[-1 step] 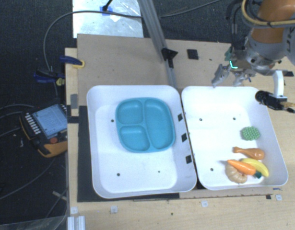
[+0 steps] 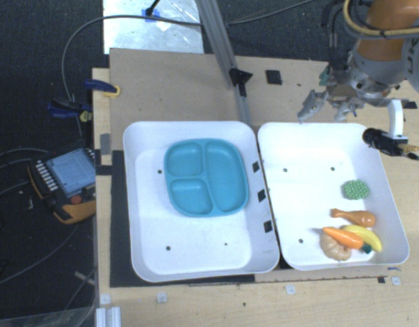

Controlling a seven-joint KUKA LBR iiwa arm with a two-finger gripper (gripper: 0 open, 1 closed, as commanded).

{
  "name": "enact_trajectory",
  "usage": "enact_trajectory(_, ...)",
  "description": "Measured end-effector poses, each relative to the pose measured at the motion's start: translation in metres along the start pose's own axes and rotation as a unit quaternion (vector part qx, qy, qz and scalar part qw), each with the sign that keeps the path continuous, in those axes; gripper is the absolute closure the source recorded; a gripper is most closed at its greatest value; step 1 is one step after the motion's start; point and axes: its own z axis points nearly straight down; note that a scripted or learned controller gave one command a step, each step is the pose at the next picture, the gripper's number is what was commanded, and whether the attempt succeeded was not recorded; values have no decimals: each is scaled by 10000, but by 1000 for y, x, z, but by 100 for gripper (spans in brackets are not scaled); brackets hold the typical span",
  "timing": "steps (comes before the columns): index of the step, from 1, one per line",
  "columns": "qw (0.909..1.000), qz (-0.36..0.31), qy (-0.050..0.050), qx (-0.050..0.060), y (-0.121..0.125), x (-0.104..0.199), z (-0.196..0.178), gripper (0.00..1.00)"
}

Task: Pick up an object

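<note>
Gripper (image 2: pixel 326 109): seen above the far edge of the right bin (image 2: pixel 311 148), jaws spread wide, nothing held between them.
Toy food: a green ball (image 2: pixel 355 189), a drumstick (image 2: pixel 355 216), a banana (image 2: pixel 367 237), a carrot (image 2: pixel 342 238) and a tan piece (image 2: pixel 335 249) are gathered in the right bin's near right corner, well apart from the jaws.
In the way: bare bin floor is seen between jaws and food.
Left bin (image 2: pixel 148 251): a blue divided plate (image 2: pixel 206 177) is held in it, beside the right bin.
</note>
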Motion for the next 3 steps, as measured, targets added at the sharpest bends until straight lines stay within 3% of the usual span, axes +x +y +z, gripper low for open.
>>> enact_trajectory(1,10000,16,-1,21,-9,-5,50,0)
enact_trajectory(3,10000,-4,0,15,-3,-5,135,0)
